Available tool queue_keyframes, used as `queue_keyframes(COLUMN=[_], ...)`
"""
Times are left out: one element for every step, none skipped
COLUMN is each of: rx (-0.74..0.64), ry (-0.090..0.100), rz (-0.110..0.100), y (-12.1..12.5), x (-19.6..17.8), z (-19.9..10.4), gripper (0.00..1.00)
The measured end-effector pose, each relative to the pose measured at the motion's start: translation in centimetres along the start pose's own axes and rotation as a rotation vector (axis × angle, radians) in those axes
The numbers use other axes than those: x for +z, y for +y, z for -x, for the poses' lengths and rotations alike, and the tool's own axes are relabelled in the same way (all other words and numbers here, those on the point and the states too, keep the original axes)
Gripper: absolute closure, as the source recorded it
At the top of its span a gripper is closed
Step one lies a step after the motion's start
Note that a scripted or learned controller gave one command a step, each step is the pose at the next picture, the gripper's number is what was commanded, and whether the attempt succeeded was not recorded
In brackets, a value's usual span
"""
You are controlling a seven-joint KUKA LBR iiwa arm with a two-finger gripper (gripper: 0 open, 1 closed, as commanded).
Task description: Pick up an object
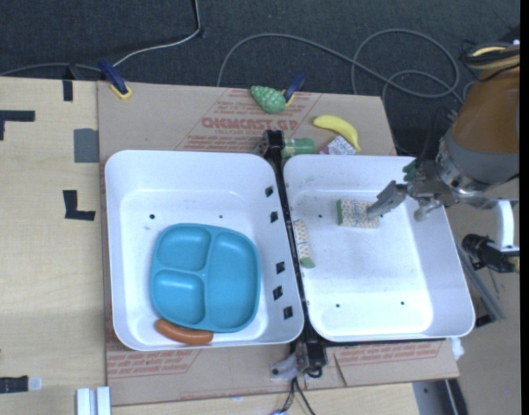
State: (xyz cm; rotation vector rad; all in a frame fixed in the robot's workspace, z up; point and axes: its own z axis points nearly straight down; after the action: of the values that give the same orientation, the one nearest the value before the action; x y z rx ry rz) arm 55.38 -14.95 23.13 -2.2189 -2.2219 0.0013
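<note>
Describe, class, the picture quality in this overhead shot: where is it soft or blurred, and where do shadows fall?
Camera view: lighting is even and diffuse, with no strong glare on the white bins; the gripper and arm at the right look soft, edges smeared; a faint shadow lies under the blue divided plate; the small patterned packet is too blurry to read.

So the packet (358,213) is a small flat rectangular thing, speckled pale with a green end on its left. It's lying flat on the floor of the right bin (437,318), up in the far half, a bit left of centre. A second long thin speckled wrapper (302,240) lies flat along that bin's left wall, green bit at its near end.
</note>
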Motion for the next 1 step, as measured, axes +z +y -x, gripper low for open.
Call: queue_keyframes(rx=[-0.001], ry=[-0.003], rz=[0.015], y=[5.24], x=[13.21], z=[-2.64], gripper=[0.00])
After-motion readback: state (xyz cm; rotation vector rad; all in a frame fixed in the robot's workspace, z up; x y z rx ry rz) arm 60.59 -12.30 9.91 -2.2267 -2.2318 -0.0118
